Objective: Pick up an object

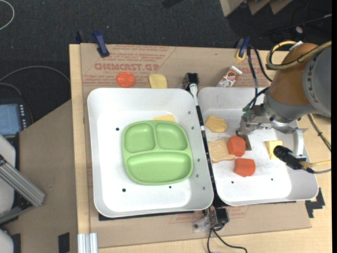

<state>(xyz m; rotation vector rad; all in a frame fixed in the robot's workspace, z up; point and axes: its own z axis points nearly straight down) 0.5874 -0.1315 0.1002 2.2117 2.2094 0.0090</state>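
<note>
The tool hangs low over the right bin. From this slanted view I cannot tell if it is released or clenched, and nothing is seen grasped in it. Just under the tool, a little toward the view's left, lies a red block, which I judge the most likely thing to pick; it is touching the tool or very nearly so. On the far side of this block from the tool a tan bread slice lies against it, and a second red block sits near, on the tool's front side. Here is the risk, in my judgement: these things are crowded, so the tool may press on top of the block instead of closing around it, push it onto the bread, or catch two things and lose both in the lift. A pale round piece lies further to the left of the tool and a yellow wedge to its right; both stand more free. Well apart, in the other bin, a green divided plate looks too wide and flat to grasp.
</note>
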